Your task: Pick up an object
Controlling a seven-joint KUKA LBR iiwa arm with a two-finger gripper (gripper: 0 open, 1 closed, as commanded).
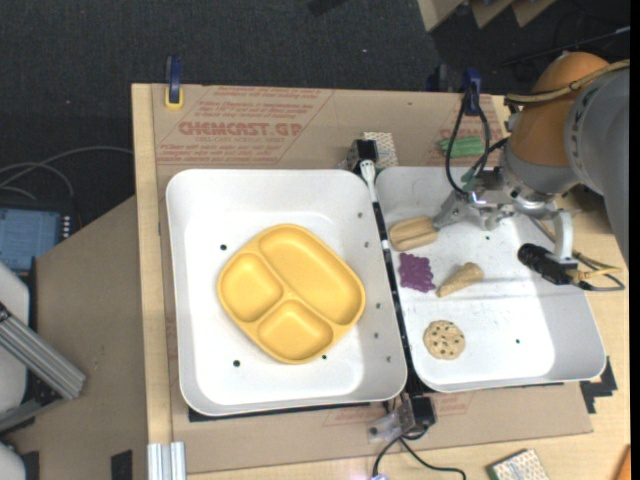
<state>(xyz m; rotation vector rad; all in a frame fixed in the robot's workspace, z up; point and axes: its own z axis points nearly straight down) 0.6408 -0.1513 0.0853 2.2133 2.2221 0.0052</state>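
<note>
We see the surface [250, 128], a brown board, bearing two shallow white bins side by side. The left bin [200, 268] holds a yellow divided plate [290, 291] lying flat near its middle. The right bin [540, 338] holds the smaller things: a tan bread roll [412, 233] near the shared wall, a purple grape cluster [416, 271] just below it, a beige wedge [459, 279] beside the grapes, and a cookie [444, 340] nearer the front.

The arm [560, 138] reaches in from the right, and the pincer [478, 206] hangs over the back of the right bin, close beside the roll. We cannot tell how far it is open, and we see nothing in its grip.

We judge the roll the likeliest target. Its place against the bin wall could block a finger, and a slanted approach may push it aside, or nudge the grapes.
</note>
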